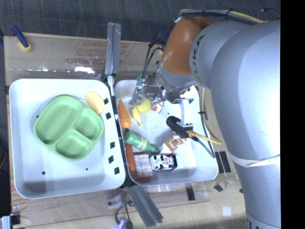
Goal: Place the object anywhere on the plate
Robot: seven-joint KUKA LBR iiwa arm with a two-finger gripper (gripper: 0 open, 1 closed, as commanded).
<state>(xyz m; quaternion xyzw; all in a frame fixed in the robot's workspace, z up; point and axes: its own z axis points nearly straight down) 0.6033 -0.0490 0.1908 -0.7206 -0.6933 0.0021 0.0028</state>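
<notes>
Camera view, hand (pixel 141 100) over yellow banana (pixel 140 110) in rt bin (pixel 202 173), grip state unclear, green plate (pixel 70 126) in left bin (pixel 28 185)

The left bin (pixel 28 175) offers open floor around the green plate (pixel 69 126), apart from a yellow piece (pixel 95 102) by its upper right edge. The right bin (pixel 205 168) is crowded: carrot (pixel 124 115), green bottle (pixel 139 141), cartons (pixel 163 162) and the arm (pixel 224 56) block its left and upper parts.

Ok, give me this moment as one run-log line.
gripper: low in right bin, at yellow item | grasp: cannot tell | green plate: left bin, nothing placed on it | step: picking
</notes>
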